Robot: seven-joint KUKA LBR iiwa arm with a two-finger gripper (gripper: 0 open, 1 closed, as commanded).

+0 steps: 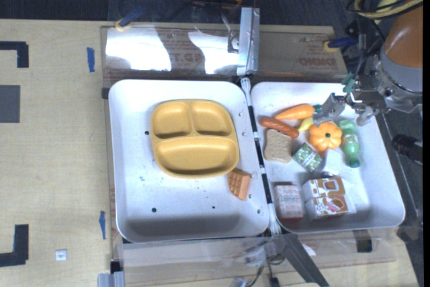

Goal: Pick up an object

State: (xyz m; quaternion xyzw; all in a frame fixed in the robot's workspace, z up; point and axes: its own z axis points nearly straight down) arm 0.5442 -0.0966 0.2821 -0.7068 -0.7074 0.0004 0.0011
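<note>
The left bin (127, 144) is holding a yellow divided tray (195, 138), lying flat in its middle with three compartments facing up. Just off the tray's lower right corner, an orange cracker-like piece (239, 183) is resting against the bin's right wall.

In the right bin (386, 201), a slice of toy bread (277, 145) is lying near the left wall, with a red sausage (278, 125) touching its upper edge and a carrot (294, 112) sitting just above that. A small green can (308, 157) is leaning between the bread and a small orange pumpkin (325, 136). A green bottle (350, 144) is lying just right of the pumpkin. Toward the front, a reddish packet (289, 201) and a brown-and-white carton (329, 197) are sitting side by side, touching.

The gripper (349, 107) is hanging over the bin's upper right part, just above the pumpkin and bottle, with its fingers spread apart and nothing showing between them. The grey arm (403, 70) with its orange band is reaching in from the right.
</note>
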